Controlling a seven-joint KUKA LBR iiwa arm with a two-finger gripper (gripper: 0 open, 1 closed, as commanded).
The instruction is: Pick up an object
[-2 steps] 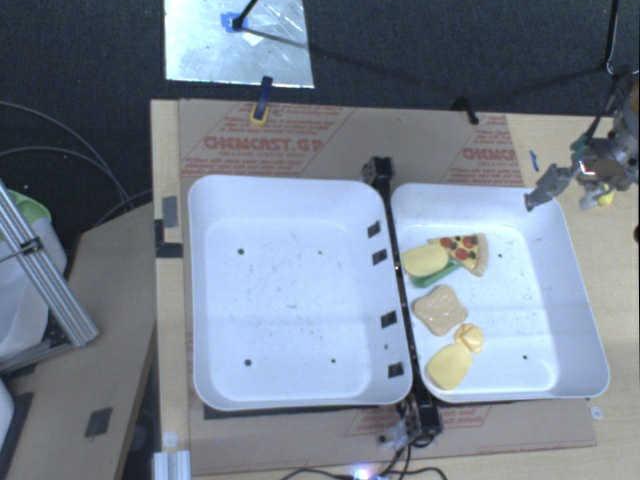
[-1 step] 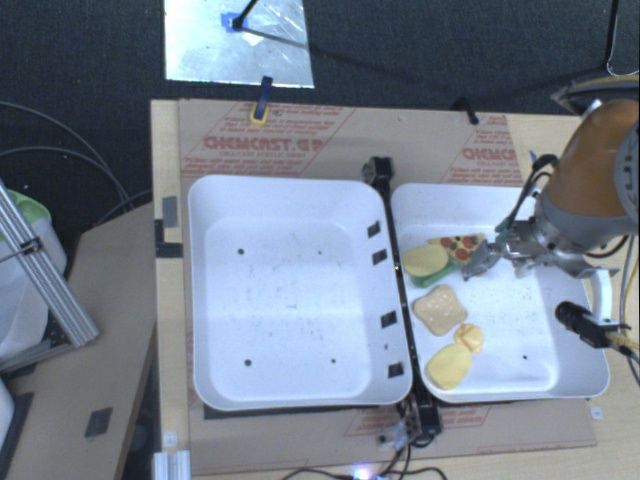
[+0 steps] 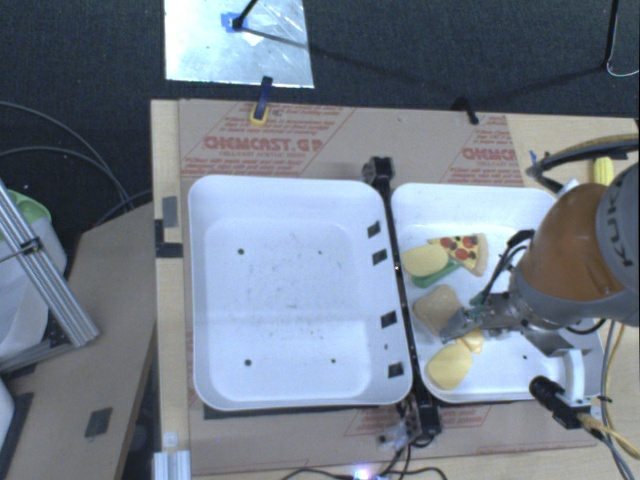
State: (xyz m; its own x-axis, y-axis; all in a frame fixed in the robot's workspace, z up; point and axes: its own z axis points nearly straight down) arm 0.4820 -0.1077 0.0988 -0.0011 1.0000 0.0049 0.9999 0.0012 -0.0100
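The right bin (image 3: pixel 530 200) holds several toy foods. A pizza slice (image 3: pixel 462 248) lies near its far left, with a pale yellow piece (image 3: pixel 423 260) beside it. A tan, bread-like piece (image 3: pixel 436 308) sits below them, and a yellow rounded piece (image 3: pixel 449 367) rests near the front wall. My gripper (image 3: pixel 470 323) reaches in from the right, low over the bin, right beside the tan piece and just above a small yellow piece (image 3: pixel 471 343). The orange wrist band (image 3: pixel 570 248) hides much of the bin's right half.
The left bin (image 3: pixel 215 208) stands beside the right one, with a black divider (image 3: pixel 392 278) between them. A cardboard sheet (image 3: pixel 300 138) lies under both. Cables (image 3: pixel 575 158) arch at the far right. A metal frame (image 3: pixel 40 268) stands off the bench's left.
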